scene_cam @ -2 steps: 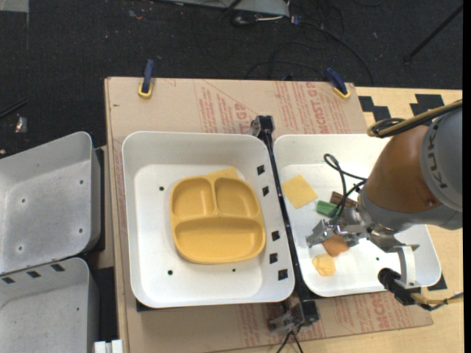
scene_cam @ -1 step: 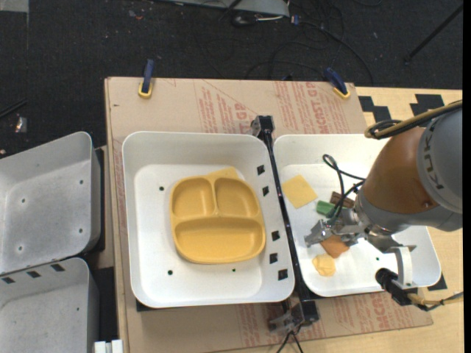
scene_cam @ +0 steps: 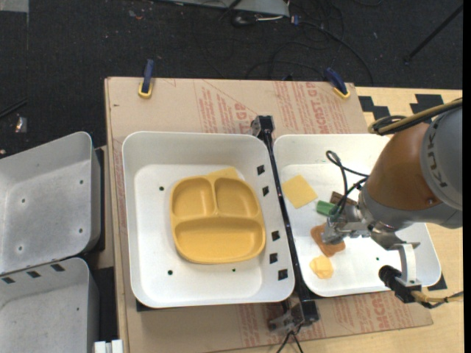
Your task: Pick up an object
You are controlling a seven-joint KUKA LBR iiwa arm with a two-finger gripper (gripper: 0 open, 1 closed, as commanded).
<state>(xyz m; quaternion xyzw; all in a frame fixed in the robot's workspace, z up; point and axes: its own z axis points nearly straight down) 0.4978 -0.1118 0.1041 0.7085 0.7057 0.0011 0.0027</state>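
The gripper (scene_cam: 333, 234) is low in the right bin (scene_cam: 412, 267), directly over a small brown block (scene_cam: 329, 243). Whether it is wide, narrow or closed on anything cannot be told from this angle, so no hold is confirmed.

Risks from this position:
- The brown block lies flat and close under the tool – a closing motion may slide off its top, or push it sideways without lifting it.
- A green piece (scene_cam: 324, 208) sits just behind the gripper, touching or nearly touching the wrist hardware; it may be dragged along or knocked aside.
- A pale yellow lump (scene_cam: 321, 268) lies just in front of the gripper and could be nudged during descent or retreat.

Container contents:
- Right bin – 4 items: the brown block, the green piece, the yellow lump, and a flat yellow square (scene_cam: 299, 191) farther behind and to the side, toward the divider.
- Left bin (scene_cam: 147, 197) – 1 item: a yellow divided tray (scene_cam: 218, 220) with 3 compartments, well apart from the gripper.
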